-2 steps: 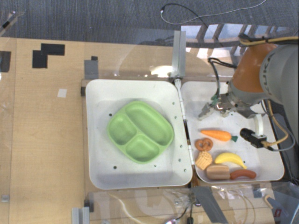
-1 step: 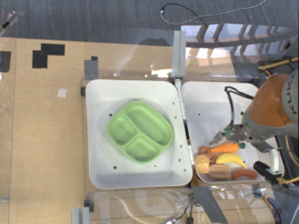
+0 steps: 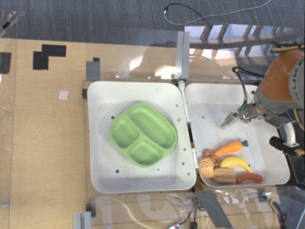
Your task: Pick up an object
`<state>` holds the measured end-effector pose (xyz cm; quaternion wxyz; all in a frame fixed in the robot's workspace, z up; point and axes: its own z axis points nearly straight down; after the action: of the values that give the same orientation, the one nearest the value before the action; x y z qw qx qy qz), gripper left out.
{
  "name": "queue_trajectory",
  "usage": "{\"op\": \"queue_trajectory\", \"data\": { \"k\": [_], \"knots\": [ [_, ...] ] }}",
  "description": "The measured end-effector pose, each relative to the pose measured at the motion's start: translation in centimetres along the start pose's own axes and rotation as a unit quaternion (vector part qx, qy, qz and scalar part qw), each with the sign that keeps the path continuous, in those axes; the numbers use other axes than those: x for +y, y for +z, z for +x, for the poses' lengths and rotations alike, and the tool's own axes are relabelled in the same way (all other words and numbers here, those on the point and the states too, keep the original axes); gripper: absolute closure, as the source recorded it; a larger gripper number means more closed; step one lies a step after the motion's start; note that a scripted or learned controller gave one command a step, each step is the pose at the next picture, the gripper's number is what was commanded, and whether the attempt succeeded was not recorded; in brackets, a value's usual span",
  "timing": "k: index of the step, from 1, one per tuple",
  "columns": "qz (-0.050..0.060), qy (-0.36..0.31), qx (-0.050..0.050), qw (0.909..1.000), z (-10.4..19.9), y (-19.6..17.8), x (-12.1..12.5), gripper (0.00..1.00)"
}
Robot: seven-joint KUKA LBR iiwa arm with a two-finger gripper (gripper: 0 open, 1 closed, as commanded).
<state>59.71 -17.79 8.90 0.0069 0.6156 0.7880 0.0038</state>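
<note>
While the gripper hovers over bare floor of the right bin, fingers slightly apart and holding nothing, the carrot lies near the bin's front, well apart.

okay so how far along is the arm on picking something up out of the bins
Early stage. Done: the arm has reached in, so the pincer sits over the right bin. In hand: nothing visible between its fingers. Left: the whole grasp and lift; the carrot, banana and other toy foods lie in the bin's near corner. The green plate sits in the left bin.
</note>
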Motion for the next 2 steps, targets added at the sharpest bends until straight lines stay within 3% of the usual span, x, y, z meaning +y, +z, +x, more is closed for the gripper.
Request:
{"op": "queue_trajectory", "data": {
  "k": [1,2],
  "knots": [
    [0.002,0.014,0.0,0.9999,-1.7,-0.1,-5.3,0.0],
    [0.001,0.239,0.002,0.9711,6.4,0.0,0.7,0.0]
  ]
}}
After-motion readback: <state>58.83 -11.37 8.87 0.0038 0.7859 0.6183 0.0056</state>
